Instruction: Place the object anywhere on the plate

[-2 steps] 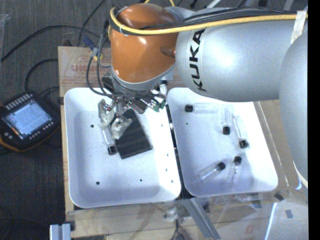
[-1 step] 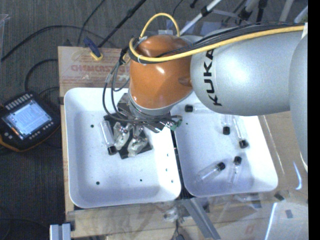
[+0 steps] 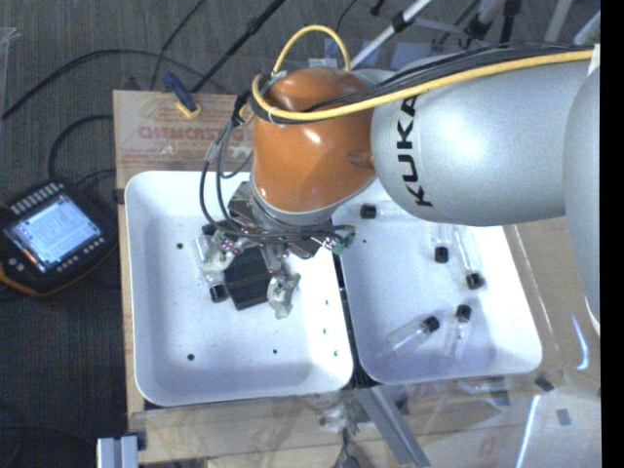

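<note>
From my remote seat, nearest me is the front rim of the left bin (image 3: 239,383), whose near half is bare white floor with a few small dark specks. Farther in, toward the middle of that bin, the gripper (image 3: 246,279) hangs low over the floor with its two pale fingers (image 3: 284,295) spread on either side of a black block (image 3: 246,283); the block sits between them, but I can't tell from this angle whether they pinch it or merely flank it, nor whether it is lifted off the floor. The right bin (image 3: 507,359) sits just beside, sharing the middle edge, and holds several clear vials with black caps (image 3: 426,328) scattered across its near and central floor, with more caps toward its far side. I see nothing I would confidently call a plate. Above the gripper the orange band (image 3: 307,154) and the grey arm (image 3: 487,135) cover the far edges of both bins. A yellow cable (image 3: 312,31) loops over the band. Beyond the bench's left edge a teach pendant (image 3: 51,230) lies on the dark floor.
</note>
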Controlling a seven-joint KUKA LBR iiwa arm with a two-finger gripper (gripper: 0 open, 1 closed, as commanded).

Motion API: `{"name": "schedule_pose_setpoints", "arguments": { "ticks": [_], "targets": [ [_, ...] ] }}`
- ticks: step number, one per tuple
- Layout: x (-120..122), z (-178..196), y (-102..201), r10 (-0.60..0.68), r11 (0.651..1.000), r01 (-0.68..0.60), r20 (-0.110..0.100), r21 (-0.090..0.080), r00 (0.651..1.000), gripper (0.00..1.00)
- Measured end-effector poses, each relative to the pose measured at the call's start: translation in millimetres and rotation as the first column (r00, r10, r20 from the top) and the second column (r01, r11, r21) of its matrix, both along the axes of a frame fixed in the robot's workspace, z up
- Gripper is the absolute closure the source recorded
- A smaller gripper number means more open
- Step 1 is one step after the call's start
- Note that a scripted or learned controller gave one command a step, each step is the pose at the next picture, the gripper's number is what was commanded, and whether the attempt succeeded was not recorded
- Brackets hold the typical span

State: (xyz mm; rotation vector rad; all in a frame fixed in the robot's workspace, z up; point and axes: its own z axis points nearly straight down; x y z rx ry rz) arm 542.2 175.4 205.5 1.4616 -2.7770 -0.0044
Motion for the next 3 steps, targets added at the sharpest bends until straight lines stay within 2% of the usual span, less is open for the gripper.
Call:
{"name": "schedule_pose_setpoints", "arguments": {
  "ticks": [1, 2, 3],
  "targets": [
    [-23, -115, 44, -0.048, 0.999, 0.048, 0.001, 0.0, 0.999, 0.0],
    [5, 5, 1, -0.189, 0.982, 0.189, 0.003, -0.001, 0.982, 0.0],
    [-19, -115, 39, -0.264, 0.964, 0.264, 0.001, -0.002, 0.964, 0.0]
  ]
}}
